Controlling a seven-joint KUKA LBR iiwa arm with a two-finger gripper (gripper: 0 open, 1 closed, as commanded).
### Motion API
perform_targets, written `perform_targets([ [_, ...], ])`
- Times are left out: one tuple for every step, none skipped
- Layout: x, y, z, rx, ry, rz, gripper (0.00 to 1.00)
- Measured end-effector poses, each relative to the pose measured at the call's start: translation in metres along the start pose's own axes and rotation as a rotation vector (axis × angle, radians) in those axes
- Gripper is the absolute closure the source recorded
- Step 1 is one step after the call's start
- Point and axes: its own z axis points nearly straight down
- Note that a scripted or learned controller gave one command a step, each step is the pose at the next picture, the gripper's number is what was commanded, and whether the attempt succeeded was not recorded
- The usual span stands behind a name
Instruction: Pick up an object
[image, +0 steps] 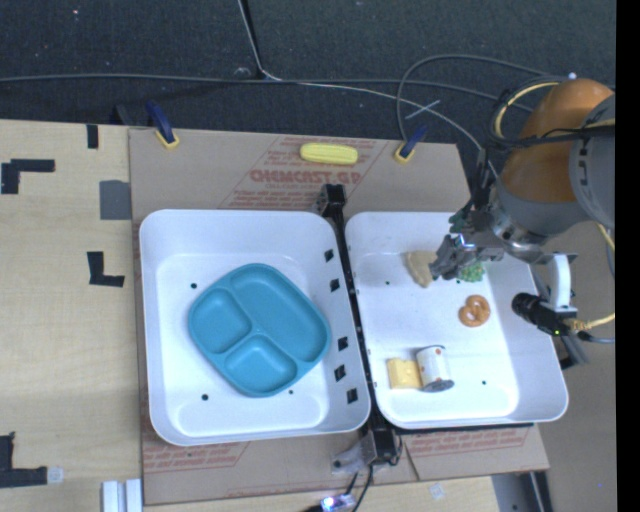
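Note:
My gripper (456, 260) hangs low over the back of the right bin (500, 400), reaching in from the right. It sits between a tan wedge-shaped piece (417, 267) on its left and a small green object (471, 270) that is partly hidden under it on its right. An orange ring-shaped piece (475, 311) lies just in front of the gripper. Near the bin's front lie a yellow block (403, 374) and a small silver can (433, 367) on its side, touching each other.
The left bin (165, 300) holds a blue divided plate (258, 328). A yellow banana-like object (328, 153) lies on the cardboard behind the bins. Cables loop above the arm at the back right.

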Motion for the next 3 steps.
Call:
perform_targets([
  [0.000, 0.001, -0.048, 0.000, 0.000, 0.000, 1.00],
  [0.054, 0.013, -0.049, 0.005, 0.003, -0.005, 1.00],
  [0.099, 0.015, -0.034, 0.007, 0.001, -0.003, 1.00],
])
